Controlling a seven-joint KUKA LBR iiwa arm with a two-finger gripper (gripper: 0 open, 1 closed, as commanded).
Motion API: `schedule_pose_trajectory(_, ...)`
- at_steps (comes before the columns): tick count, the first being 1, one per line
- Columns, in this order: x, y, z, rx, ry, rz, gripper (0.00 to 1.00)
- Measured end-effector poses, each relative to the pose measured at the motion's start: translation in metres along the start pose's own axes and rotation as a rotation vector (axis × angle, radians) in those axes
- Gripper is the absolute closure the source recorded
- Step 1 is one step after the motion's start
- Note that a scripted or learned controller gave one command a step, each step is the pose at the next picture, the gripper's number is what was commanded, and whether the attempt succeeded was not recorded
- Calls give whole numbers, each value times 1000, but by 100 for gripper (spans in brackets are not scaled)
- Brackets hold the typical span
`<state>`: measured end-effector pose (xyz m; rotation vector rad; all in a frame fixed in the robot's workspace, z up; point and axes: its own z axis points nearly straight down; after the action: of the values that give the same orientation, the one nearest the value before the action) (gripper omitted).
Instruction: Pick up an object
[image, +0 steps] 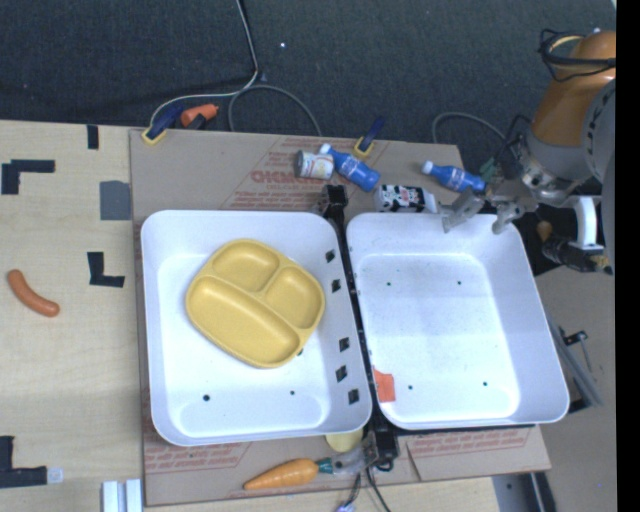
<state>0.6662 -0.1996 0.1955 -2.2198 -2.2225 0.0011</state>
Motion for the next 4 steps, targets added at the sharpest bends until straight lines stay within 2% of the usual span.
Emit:
schedule_pose_trajectory(1, 1, -163, 87, 20, 6, 8, 0)
schedule_pose_trajectory(2, 90, -93, 85, -2, 1, -9, 0)
schedule_pose_trajectory(3, 103, -6, 112, -5, -1, -5, 0)
schedule_pose_trajectory(4, 102, -25, 109, -5, -2, 1, 0)
